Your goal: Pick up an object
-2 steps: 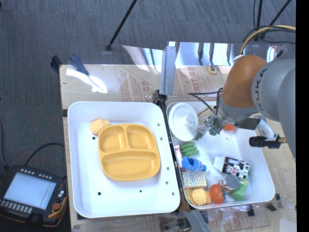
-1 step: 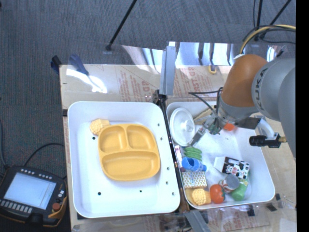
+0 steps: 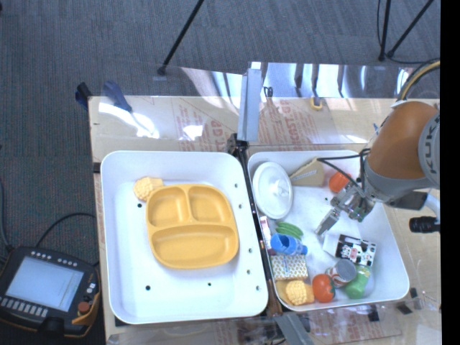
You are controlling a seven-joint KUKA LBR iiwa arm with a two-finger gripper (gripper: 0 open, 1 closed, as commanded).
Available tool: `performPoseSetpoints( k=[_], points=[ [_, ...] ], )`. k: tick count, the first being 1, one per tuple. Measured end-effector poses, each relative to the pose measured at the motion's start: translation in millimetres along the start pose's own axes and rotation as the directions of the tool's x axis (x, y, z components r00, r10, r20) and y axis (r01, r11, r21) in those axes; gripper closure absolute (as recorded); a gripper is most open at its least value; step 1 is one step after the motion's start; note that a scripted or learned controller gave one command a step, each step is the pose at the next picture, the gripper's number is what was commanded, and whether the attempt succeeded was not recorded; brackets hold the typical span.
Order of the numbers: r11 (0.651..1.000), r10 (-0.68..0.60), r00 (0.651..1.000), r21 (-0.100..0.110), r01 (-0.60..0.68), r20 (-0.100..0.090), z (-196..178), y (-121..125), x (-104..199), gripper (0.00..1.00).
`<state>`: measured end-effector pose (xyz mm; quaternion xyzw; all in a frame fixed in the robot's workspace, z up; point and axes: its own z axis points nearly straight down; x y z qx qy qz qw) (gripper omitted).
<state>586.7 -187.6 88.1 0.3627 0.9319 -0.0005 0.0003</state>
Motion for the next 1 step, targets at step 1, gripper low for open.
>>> performPoseSetpoints(
  k=[1],
  points=[
    [1.0,0.029,1.0,-0.003,-0.029,-0.001,0.1,61.8,1.8,0.0]
  ],
)
